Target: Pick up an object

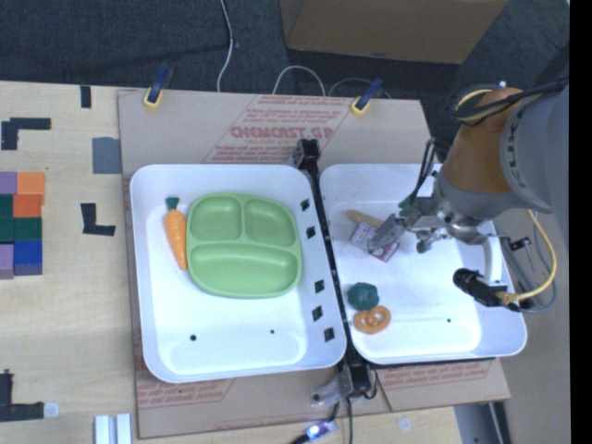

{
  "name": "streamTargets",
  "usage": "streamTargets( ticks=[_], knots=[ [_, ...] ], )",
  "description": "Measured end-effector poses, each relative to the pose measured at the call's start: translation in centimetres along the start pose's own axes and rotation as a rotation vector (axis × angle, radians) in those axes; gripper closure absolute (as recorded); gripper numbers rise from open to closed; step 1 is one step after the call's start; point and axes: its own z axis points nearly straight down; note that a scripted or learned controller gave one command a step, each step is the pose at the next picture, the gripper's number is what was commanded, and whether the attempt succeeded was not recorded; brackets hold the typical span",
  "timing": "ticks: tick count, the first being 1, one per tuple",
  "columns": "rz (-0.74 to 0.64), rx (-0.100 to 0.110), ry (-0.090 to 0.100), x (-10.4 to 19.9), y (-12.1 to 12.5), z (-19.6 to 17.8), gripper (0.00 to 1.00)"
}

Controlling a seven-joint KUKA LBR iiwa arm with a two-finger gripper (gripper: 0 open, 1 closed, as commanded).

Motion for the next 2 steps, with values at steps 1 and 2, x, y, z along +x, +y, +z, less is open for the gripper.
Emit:
streamTargets(
  ticks=[1,2],
  knots=[
    [-0.002,-0.001,0.0,0.1,0.0,-1.2,1.0],
    [0.0,-0.007,-0.001,-0.5,0.7,-5.9,1.0]
  ],
)
